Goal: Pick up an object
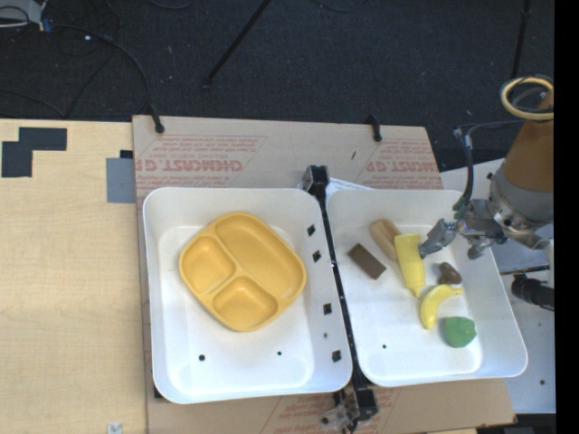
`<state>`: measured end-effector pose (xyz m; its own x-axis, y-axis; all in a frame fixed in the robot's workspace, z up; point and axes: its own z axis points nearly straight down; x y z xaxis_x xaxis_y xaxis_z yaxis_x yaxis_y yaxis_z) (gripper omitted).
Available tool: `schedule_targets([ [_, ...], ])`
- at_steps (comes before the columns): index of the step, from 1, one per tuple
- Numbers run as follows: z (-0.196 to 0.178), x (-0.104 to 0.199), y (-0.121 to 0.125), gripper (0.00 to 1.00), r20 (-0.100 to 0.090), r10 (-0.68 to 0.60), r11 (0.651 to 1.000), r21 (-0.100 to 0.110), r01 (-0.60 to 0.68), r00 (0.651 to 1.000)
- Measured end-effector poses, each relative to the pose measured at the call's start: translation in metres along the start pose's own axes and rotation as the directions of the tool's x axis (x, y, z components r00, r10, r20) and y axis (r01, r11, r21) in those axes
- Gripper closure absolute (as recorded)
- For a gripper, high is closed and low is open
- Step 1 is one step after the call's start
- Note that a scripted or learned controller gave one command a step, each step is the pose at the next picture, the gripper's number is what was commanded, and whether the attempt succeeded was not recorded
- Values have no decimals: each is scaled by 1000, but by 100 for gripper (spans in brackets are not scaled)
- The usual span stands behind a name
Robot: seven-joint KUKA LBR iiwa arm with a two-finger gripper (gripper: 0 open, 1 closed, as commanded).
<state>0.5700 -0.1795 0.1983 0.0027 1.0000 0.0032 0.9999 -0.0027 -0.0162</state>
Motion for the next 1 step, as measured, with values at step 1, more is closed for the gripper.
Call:
schedule_targets([
  [1,-8,0,3,0,2,-3,1000,-13,3,1000],
])
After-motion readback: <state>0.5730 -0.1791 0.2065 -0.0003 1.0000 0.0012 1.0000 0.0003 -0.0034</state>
